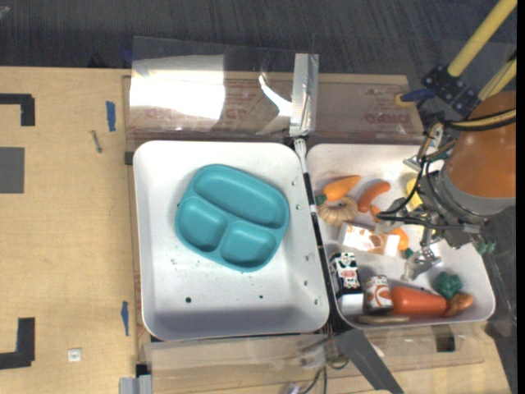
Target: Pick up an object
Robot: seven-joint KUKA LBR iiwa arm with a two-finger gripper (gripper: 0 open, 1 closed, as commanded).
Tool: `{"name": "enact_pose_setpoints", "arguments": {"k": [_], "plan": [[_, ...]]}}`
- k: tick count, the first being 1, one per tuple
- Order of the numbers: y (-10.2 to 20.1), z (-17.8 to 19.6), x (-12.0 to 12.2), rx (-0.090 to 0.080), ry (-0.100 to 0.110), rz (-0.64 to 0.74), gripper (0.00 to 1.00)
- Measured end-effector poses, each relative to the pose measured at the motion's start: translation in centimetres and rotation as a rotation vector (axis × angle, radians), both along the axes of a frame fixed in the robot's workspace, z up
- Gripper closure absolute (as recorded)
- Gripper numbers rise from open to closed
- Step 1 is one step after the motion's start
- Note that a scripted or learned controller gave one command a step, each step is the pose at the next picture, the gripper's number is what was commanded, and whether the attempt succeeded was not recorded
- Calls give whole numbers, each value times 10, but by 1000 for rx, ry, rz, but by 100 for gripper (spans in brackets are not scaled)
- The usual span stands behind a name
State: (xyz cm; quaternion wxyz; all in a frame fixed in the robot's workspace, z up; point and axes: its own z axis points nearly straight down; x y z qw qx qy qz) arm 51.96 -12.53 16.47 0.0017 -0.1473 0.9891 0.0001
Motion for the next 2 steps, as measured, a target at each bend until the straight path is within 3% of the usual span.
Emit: {"name": "enact_pose_setpoints", "arguments": {"k": [1,2], "plan": [[-34,-76,15,-2,-11,0,0],[20,-74,17,-11,-14,93,0]]}}
